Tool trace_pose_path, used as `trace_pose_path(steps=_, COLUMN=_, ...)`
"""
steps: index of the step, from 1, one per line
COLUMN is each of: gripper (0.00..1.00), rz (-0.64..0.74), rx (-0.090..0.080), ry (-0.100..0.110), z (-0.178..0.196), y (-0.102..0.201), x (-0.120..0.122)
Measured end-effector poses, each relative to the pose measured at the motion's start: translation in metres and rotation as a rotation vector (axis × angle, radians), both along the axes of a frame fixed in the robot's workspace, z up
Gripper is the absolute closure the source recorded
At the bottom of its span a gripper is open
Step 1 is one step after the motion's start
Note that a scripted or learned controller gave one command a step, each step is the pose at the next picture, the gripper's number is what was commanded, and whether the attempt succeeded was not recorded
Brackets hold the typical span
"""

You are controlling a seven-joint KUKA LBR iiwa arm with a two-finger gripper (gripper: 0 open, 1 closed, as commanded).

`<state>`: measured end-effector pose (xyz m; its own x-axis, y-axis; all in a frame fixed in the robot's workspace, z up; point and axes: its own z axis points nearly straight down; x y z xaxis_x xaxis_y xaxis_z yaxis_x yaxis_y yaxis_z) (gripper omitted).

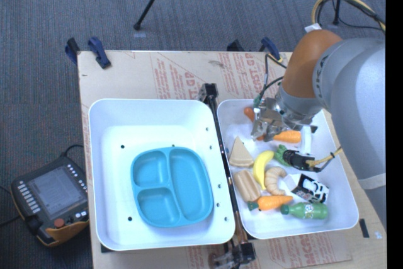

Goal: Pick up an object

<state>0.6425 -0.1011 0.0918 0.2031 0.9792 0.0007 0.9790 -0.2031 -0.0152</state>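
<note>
My gripper [266,126] hangs low over the upper left part of the right bin [348,214]. An orange carrot [288,136] lies just to its right, and a small orange piece [249,113] just to its left. Below the gripper lie a tan sandwich wedge [240,153], a yellow banana [261,168] and a croissant [274,180]. I see nothing held in the gripper. The arm covers the bin's upper right part.
Lower in the right bin lie a bread roll [247,186], a second carrot [274,202], a green bottle [306,210] and a black-and-white carton [312,188]. The left bin [104,129] holds a blue divided plate [170,186]. Clamps grip the bench's far edge.
</note>
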Motion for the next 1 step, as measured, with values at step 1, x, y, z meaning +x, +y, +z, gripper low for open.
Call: trace_pose_path(steps=1, gripper=1.0, rz=0.195, rx=-0.002, ry=-0.013, z=0.1357, y=0.0296, x=0.0022)
